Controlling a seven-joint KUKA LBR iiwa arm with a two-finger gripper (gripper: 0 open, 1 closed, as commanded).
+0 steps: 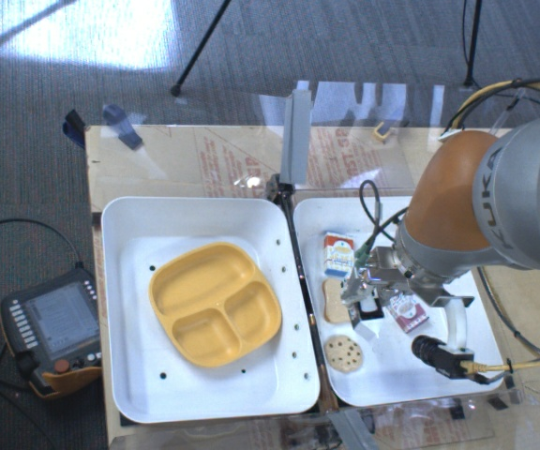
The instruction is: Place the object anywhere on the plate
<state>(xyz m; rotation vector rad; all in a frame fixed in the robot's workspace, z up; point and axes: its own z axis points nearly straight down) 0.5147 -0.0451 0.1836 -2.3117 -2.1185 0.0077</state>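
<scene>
A yellow plate (215, 303) with three compartments lies in the left bin (129, 251), with nothing on it. In the right bin (382, 387) lie a small white carton (338, 254), a tan bread-like slice (334, 301), a chocolate-chip cookie (344, 353) and a red-and-white packet (408, 315). My gripper (366, 300) hangs low over the right bin, just right of the tan slice and left of the packet. The big grey and orange wrist hides the right bin's upper right part.
A grey post (295, 143) stands upright behind the seam between the two bins. Cables (375, 216) loop off the wrist over the right bin. A teach pendant (52, 326) lies on the floor to the left of the bench.
</scene>
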